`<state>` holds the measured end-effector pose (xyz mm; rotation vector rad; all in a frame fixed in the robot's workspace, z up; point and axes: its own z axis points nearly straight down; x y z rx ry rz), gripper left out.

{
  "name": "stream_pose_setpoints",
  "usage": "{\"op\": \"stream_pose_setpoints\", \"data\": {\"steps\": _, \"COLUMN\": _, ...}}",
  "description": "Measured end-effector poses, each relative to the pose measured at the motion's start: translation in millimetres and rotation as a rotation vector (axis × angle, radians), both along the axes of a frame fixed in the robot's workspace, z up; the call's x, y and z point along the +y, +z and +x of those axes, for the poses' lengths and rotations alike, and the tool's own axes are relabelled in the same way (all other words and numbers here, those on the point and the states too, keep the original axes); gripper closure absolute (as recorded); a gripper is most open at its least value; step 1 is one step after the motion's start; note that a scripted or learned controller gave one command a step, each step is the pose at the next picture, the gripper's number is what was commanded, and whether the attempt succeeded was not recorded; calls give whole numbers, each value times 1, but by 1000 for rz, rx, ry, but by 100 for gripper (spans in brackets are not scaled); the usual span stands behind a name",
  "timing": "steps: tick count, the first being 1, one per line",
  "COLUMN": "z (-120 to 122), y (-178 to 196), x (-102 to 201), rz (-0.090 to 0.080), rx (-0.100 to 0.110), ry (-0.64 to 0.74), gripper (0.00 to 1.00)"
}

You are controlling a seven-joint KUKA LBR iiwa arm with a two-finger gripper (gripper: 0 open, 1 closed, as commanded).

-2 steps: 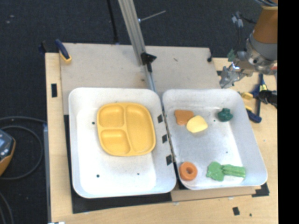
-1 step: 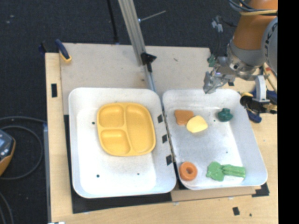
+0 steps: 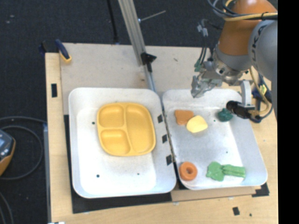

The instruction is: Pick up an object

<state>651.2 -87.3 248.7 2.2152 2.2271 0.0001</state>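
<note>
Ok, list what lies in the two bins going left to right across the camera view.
Yellow three-compartment plastic tray → orange block → orange ring → pale yellow rounded piece → small dark green lump → bright green flat toy.

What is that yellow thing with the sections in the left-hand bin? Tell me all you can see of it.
The yellow tray looks like smooth plastic: a rounded rectangle with a raised rim, divided into three compartments, all bare. It lies flat and right side up, slightly turned, near the middle of the left white bin, resting on the bin's floor. Nothing else touches it.
</note>
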Motion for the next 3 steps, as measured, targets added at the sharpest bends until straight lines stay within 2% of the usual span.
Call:
{"op": "stream_pose_setpoints", "data": {"steps": 1, "z": -14, "y": -9, "x": 52, "rz": 1, "rx": 1, "ry": 1, "gripper": 100}}
{"op": "stream_pose_setpoints", "data": {"steps": 3, "z": -36, "y": 1, "x": 162, "rz": 1, "rx": 1, "ry": 2, "gripper": 100}}
